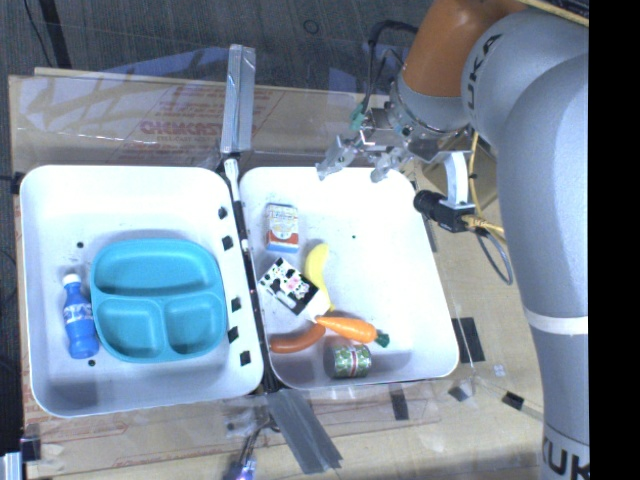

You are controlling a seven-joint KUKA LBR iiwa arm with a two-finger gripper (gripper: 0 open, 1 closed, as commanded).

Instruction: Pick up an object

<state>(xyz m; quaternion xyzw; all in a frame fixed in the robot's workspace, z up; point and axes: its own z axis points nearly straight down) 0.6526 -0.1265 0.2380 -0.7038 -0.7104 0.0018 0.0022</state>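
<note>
A: Left bin point(40, 218), contents?

B: One blue sectioned tray point(157, 300), three compartments, lying flat in the middle. One small blue bottle point(79, 318), white cap, lying just beside the tray's left edge.

A: Right bin point(400, 238)?

B: Six items, all grouped toward its left and lower part. One small red-and-white carton point(283, 224), uppermost, near the divider between the bins. One banana point(316, 265), below the carton. One black-and-white patterned box point(287, 284), tilted, touching the banana's left side. One carrot point(349, 328), orange with a green end, lying across below the box. One sausage point(297, 341), reddish brown, just left of the carrot and touching it or nearly so. One green can point(349, 361), on its side, below the carrot near the bin's lower wall.

A: Arm?

B: Gripper point(352, 168), at the upper rim of the right bin, well apart from the grouped items. Fingers spread apart, nothing between them. Orange band point(445, 38) above it.

A: Any doubt?

B: The carton's label is too small to read.
</note>
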